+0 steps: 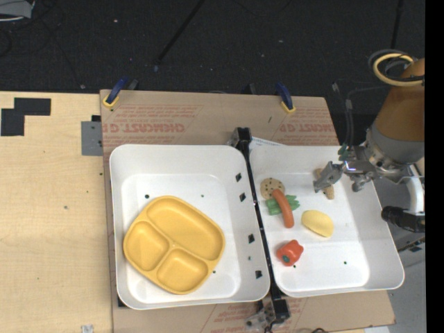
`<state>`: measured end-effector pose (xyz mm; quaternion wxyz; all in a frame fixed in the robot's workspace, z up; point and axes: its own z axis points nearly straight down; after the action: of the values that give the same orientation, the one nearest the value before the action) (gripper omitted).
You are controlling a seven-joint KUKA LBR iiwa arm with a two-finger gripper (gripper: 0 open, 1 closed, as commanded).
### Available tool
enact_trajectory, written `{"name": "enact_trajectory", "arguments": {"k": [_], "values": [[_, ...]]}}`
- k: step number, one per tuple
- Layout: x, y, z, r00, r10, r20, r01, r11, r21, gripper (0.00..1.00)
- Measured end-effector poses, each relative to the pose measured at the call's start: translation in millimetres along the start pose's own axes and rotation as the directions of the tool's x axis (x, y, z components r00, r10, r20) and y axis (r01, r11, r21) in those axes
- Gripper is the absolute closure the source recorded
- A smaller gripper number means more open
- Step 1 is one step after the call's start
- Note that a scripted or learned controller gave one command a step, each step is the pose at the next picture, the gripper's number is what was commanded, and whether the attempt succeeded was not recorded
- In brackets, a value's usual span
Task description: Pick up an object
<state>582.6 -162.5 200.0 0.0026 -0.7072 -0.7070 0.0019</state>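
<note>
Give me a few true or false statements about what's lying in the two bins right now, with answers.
1. The yellow tray sits in the left bin. True.
2. The carrot lies in the left bin. False: it is in the right bin.
3. The pincer is above the right bin. True.
4. The red pepper rests on the yellow tray. False: it lies on the right bin's floor.
5. The lemon lies right of the carrot. True.

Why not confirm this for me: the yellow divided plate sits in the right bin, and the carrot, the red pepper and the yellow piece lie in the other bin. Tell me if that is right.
One detail is wrong. The camera view shows the yellow divided plate in the left bin, not the right. The carrot, red pepper and yellow piece do lie in the other bin, the right bin.
</note>
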Motion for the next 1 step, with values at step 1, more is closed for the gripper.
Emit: {"name": "enact_trajectory", "arguments": {"k": [1], "values": [[-0.1, 1.2, -2.8, 1.0, 0.0, 0.001, 0.0, 1.0, -0.006, 0.0]]}}
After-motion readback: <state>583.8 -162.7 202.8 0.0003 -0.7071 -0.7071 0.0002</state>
